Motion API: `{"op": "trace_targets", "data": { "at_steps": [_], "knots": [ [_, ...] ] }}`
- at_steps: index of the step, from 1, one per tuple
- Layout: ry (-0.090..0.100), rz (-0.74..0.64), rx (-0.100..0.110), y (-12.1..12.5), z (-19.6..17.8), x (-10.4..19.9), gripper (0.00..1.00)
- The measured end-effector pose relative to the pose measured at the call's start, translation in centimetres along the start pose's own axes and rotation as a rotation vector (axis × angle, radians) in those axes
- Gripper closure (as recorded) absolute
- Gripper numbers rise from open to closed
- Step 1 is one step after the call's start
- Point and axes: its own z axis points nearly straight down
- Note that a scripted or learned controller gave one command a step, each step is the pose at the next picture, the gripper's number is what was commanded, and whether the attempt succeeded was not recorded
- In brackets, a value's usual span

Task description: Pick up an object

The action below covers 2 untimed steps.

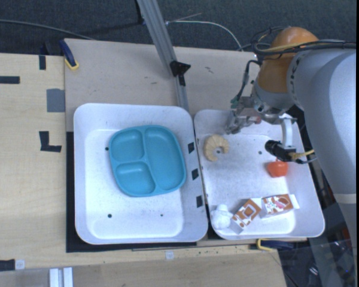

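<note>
My gripper (234,126) hangs over the far left part of the right bin (258,190), just above and right of a tan bagel-like ring (216,147). Nothing shows between its fingers. A small red-orange object (277,168) lies toward the right side of that bin. Two red-and-white packets (246,214) (278,205) and a small white object (221,217) rest along the bin's near edge.
A teal divided plate (148,159) lies in the left bin (93,178). A slanted metal pole (160,31) rises behind the bins. The grey arm (332,112) covers the right bin's far right corner.
</note>
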Motion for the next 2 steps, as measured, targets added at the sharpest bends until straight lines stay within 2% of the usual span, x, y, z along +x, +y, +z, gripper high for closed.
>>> {"op": "trace_targets", "data": {
  "at_steps": [2],
  "knots": [
    [0.001,-0.001,0.004,1.1,-9.9,1.8,1.00]
  ]
}}
